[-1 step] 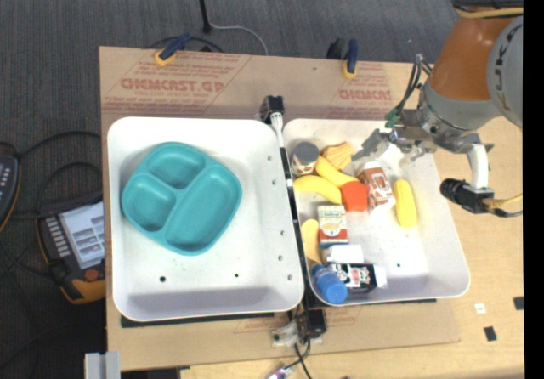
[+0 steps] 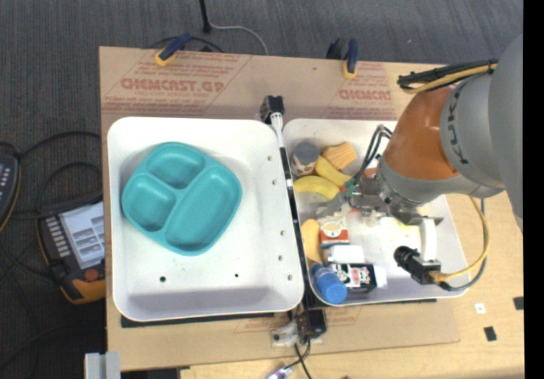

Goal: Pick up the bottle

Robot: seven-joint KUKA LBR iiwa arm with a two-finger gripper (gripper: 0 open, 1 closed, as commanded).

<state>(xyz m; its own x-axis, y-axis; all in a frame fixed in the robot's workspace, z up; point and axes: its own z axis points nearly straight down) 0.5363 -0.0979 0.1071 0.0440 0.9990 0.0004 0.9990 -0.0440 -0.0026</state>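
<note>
You're early in this one: the clear plastic bottle with the blue cap (image 2: 338, 278) lies untouched at the near left corner of the right white bin (image 2: 455, 237). Your end effector (image 2: 367, 195) hovers farther in, over the yellow banana (image 2: 316, 189); I can't tell its grip. Everything's left.

Right bin crowded, left bin roomy

The arm (image 2: 450, 144) covers the right bin (image 2: 455, 237); the banana (image 2: 316, 188) and bottle (image 2: 330, 282) crowd its left side. Bare floor rings the teal plate (image 2: 180, 196) in the left bin (image 2: 195, 284).
</note>
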